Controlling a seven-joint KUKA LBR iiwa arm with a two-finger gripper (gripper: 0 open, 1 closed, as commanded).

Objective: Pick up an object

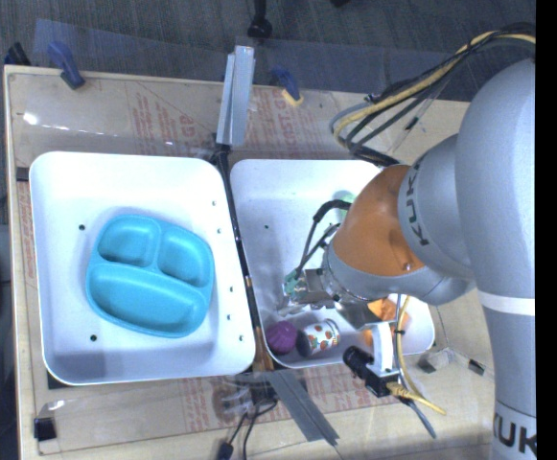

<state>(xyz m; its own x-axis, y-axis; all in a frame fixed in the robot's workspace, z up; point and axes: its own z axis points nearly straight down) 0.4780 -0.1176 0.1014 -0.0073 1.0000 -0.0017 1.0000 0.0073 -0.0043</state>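
Observation:
My gripper [304, 290] is low in the right bin [268, 195], near its front left part, under the orange wrist band. Just in front of it lie a purple rounded object [281, 335] and a small patterned can [320, 336] on its side, both against the bin's front wall. An orange object [385, 309] peeks out from under the wrist to the right. A bit of pale green [341, 200] shows behind the arm. The arm hides most of the bin's right half.
The left bin [58, 190] holds a blue divided tray [151, 274] at its middle. A dark ridge [238, 257] where the two bin rims meet runs close to the gripper's left. Yellow cables [393, 103] loop behind the arm.

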